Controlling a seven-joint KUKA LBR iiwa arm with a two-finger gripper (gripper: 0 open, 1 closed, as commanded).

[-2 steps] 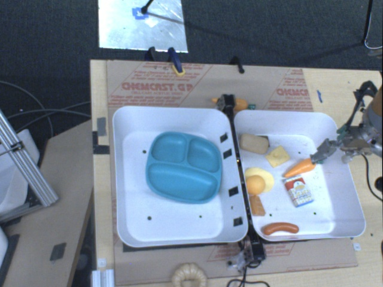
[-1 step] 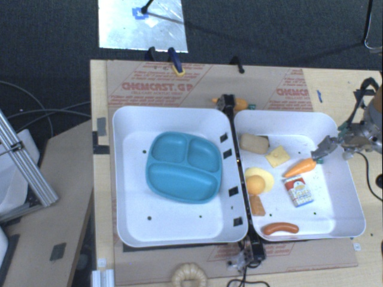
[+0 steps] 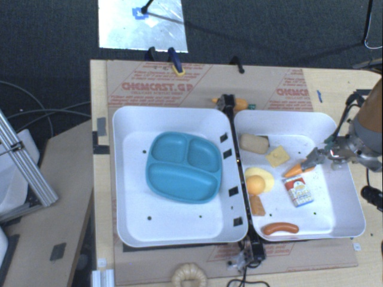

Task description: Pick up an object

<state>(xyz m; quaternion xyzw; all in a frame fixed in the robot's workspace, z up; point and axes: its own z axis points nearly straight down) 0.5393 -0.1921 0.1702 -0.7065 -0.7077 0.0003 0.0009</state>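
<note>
Sausage (image 3: 280, 228) at near edge of right bin (image 3: 347, 220), untouched. Gripper (image 3: 315, 158) low over same bin, fingers spread, tips just beside carrot (image 3: 295, 170); nothing between them. Carton (image 3: 298, 192), orange (image 3: 255, 185), bread (image 3: 254, 143) lying loose. Judgement: approach done, grasp and lift remain

Both bins, the left (image 3: 128, 178) and the right (image 3: 341, 214), looked like smooth white plastic with a soft sheen, and the blue tray (image 3: 184, 166) in the left one was matt plastic. Under them lay a brown cardboard sheet (image 3: 179, 82), dull and printed in red, on a pale wooden-looking bench (image 3: 96, 88). At far left a foil-like panel (image 3: 142, 15) shone silver on the dark, rough carpet (image 3: 48, 34), and the sausage (image 3: 280, 228) at the right bin's near edge looked glossy.
</note>
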